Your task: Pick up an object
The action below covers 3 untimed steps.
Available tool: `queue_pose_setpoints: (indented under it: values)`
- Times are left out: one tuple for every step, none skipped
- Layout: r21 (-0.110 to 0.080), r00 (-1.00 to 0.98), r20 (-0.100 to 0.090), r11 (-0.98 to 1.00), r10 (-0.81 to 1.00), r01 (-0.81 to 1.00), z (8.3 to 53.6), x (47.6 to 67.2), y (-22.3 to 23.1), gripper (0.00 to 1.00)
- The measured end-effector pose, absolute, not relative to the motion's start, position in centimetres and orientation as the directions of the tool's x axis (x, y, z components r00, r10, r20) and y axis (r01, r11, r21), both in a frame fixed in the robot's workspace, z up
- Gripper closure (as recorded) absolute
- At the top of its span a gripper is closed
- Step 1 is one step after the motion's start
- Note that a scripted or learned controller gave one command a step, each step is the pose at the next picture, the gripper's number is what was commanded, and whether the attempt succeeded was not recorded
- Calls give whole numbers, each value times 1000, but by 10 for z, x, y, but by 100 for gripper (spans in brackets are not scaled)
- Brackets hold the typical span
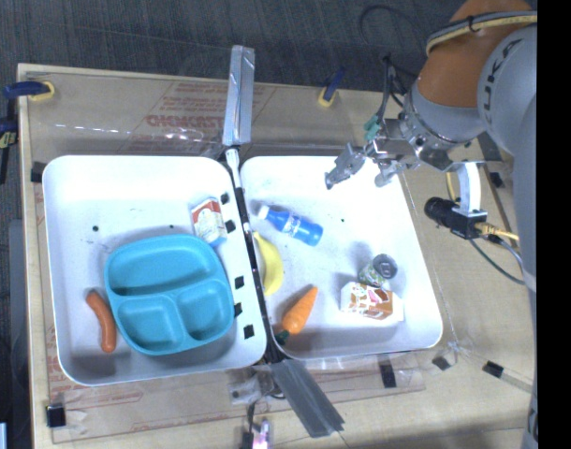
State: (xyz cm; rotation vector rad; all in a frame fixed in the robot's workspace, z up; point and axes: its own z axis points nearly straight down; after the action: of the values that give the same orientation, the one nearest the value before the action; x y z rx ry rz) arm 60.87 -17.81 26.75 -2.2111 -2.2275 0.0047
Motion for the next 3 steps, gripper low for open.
queue_pose_setpoints:
  values:
    - [-2, -62, -1, 62, 998, 998, 113, 586, -147, 0]
    - [-2, -32, -1, 32, 999, 999, 92, 610, -159, 0]
    - [-4, 34, 1, -34, 999, 999, 91, 584, -149, 0]
